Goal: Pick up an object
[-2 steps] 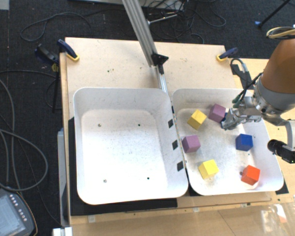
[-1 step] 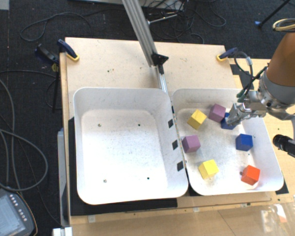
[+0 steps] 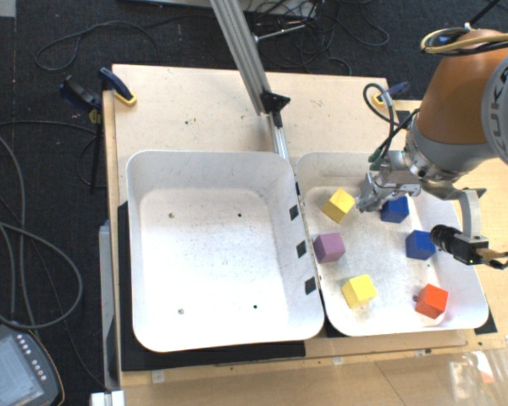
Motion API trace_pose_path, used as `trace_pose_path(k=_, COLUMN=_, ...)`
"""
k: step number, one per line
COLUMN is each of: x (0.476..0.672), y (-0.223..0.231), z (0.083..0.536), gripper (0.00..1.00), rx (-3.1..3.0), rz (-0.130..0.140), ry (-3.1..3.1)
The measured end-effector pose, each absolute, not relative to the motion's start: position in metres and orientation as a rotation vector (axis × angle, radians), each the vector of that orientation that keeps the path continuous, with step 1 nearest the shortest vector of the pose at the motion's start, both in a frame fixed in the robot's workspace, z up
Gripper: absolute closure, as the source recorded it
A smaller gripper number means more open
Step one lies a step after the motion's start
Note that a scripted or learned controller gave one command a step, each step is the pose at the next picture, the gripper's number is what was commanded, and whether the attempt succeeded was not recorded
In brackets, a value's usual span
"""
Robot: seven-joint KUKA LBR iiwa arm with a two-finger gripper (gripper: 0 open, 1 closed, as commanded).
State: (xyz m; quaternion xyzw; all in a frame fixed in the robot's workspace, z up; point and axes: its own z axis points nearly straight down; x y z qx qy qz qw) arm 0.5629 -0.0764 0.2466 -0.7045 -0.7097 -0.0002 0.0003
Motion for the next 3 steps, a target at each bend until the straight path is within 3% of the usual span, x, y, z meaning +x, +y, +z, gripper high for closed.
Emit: trace_pose_path(k=3, x=0.636, y=0.071, z=0.242, gripper=1.0, rx=-2.214, rz=-0.006, ry=-2.23)
